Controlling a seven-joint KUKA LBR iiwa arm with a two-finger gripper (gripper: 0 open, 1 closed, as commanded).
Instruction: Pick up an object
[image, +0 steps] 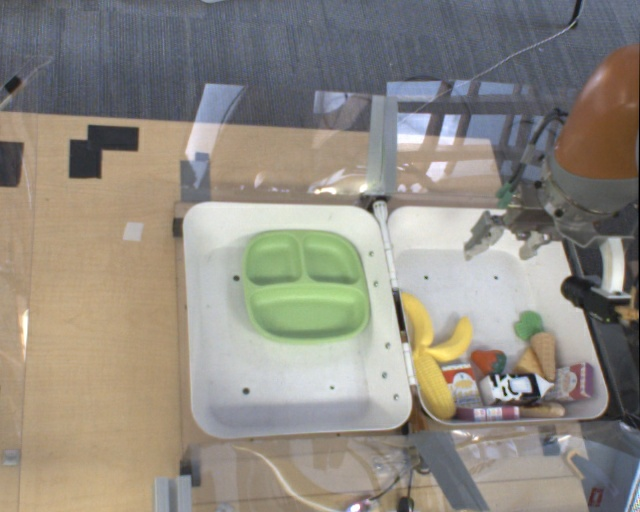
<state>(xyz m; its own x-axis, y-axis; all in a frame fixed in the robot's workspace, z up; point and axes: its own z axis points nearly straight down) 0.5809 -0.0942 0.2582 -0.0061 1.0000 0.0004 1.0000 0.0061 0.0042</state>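
1. While the two-finger gripper (506, 240) hangs over the right white bin (450, 285) with fingers spread and nothing between them, the toys lie near that bin's front edge.
2. Heaped there: yellow plastic bananas (437, 340), an orange toy carrot (543, 350), a small carton (575, 380).
3. A green divided plastic plate (304, 284) sits in the left white bin (215, 350).

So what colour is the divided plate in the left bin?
Light green, clearest in the camera view.
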